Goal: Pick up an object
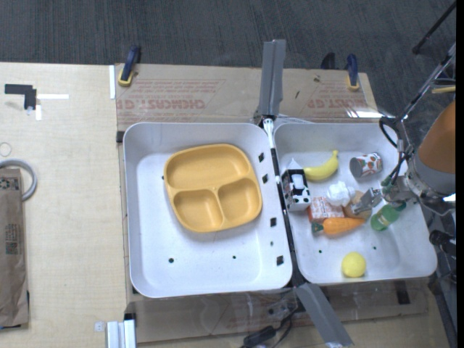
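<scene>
The right bin [406, 263] holds several objects. A banana [323, 167] and a small printed cup [365, 164] lie toward the back. A black-and-white toy [295, 188] sits against the left wall. In the middle are a white crumpled piece [338, 191], a red-and-white packet [324, 208] and an orange carrot [341, 226]. A green bottle [386, 216] lies at the right and a yellow ball [354, 264] near the front. My gripper [373, 198] is low over the middle right of this bin, between the carrot and the green bottle.
The left bin [145, 267] holds a yellow divided plate [213, 187]. A grey divider post [272, 78] rises between the bins at the back. Cardboard with blue clamps [130, 65] lies behind the bins. The arm [441, 151] and its cables crowd the right edge.
</scene>
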Controlling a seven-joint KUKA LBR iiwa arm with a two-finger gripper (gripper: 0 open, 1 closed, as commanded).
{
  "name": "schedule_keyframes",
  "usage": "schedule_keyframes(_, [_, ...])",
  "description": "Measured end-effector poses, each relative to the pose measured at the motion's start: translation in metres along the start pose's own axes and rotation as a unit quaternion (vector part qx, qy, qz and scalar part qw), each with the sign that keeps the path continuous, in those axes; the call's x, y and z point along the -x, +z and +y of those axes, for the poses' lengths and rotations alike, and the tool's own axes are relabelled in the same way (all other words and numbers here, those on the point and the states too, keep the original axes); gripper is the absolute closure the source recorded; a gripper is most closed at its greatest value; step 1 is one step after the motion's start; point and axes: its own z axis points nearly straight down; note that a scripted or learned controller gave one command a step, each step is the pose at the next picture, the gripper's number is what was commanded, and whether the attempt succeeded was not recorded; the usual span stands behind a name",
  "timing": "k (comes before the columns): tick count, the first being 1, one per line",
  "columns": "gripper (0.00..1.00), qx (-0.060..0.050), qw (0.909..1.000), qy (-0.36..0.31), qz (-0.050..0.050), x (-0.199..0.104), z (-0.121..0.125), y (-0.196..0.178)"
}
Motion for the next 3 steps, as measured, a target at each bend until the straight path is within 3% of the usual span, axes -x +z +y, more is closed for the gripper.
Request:
schedule_keyframes(1, [1.00,0.001,1.0000,0.001,-0.001,0.001,0.000,-0.008])
schedule_keyframes(2, [1.00,-0.003,0.9849,0.173,-0.002,-0.065,-0.037,-0.123])
schedule_keyframes(3, [1.00,-0.003,0.9951,0.099,-0.002,-0.077,0.060,-0.079])
